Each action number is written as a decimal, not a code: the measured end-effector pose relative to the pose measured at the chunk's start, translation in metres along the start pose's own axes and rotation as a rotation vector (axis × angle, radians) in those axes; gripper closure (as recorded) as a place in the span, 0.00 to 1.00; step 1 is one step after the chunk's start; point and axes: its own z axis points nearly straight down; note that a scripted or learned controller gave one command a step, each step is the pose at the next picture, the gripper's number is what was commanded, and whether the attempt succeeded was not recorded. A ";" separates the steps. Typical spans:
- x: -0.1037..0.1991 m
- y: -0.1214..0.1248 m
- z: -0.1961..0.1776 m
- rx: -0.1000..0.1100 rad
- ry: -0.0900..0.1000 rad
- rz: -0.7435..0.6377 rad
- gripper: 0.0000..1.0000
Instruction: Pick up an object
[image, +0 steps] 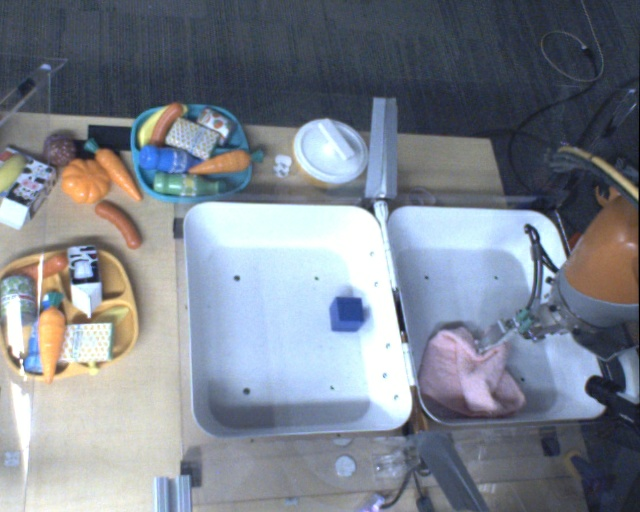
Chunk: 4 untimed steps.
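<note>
Single fixed camera above worktop (120, 400), looking down at slant. Both bins fully framed: left bin (250, 240), right bin (450, 240). Moderate distance. Arm (605, 270) enters from frame right. Dark floor along top edge.

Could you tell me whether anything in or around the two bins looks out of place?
Nothing looks spilled or damaged. The pink cloth lies crumpled in the right bin, the gripper at its edge; the blue cube sits squarely in the left bin.
</note>
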 end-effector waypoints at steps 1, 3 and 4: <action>0.050 0.027 0.005 -0.002 -0.002 -0.105 0.00; 0.073 0.044 0.006 -0.004 -0.003 -0.092 0.00; 0.072 0.046 -0.007 -0.011 -0.008 -0.092 1.00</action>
